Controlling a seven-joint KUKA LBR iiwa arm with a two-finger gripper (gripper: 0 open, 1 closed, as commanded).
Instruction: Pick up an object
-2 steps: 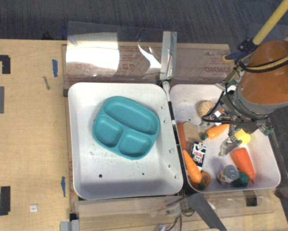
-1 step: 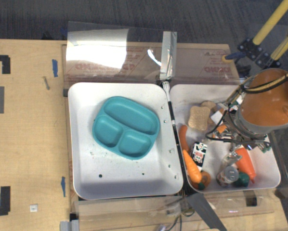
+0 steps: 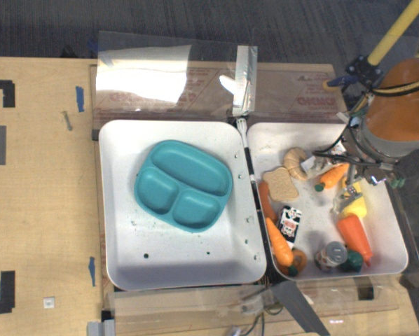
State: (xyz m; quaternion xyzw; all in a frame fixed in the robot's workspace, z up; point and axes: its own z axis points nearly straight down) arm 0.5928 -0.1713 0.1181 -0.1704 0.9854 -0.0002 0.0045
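Carrot (image 3: 355,235) lies just beside my gripper (image 3: 354,180), whose opening I cannot tell, and crowded neighbours like the can (image 3: 331,255) could spoil my grasp.

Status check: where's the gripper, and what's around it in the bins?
Gripper low over the right bin, finger state unclear. Nothing seen held. Toy carrots, can, bread slice crowded close. Teal tray alone in left bin.
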